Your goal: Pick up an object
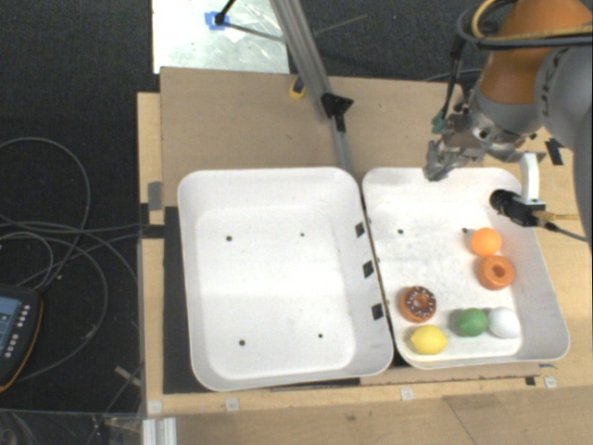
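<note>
Six toys (468, 290) crowd the right bin's (408, 202) near corner. My gripper (437, 167) hovers at its far rim, well apart; I can't tell its state.

Arm (542, 54) cut off by right edge, end effector (439, 163) too small and dark to tell its fingers, handheld device (14, 327) cut by left edge, tripod leg (301, 44) leaving top edge

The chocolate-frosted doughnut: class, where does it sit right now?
The chocolate-frosted doughnut lies in the right bin, near its front left, just above the yellow lemon and left of the green ball.
</note>
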Available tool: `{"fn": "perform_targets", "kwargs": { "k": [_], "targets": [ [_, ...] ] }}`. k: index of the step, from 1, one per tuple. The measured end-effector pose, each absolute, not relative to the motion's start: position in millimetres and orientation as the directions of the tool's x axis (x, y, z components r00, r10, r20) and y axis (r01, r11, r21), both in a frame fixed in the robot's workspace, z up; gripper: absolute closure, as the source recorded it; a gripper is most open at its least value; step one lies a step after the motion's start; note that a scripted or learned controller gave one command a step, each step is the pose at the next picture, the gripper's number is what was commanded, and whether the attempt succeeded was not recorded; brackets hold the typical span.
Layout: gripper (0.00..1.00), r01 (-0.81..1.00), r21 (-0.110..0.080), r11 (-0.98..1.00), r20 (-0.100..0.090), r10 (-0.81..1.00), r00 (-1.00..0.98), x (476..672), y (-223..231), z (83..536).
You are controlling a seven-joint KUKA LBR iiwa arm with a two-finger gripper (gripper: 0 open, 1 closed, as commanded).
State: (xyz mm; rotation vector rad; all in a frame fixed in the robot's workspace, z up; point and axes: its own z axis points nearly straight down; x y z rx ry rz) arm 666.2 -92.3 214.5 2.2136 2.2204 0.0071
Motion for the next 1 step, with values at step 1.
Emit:
{"fn": "perform_targets", "kwargs": {
  "k": [1],
  "targets": [
    [1.00,1.000,0.007,0.004,-0.001,1.000,-0.004,663.8,-91.4,259.8]
  ]
}}
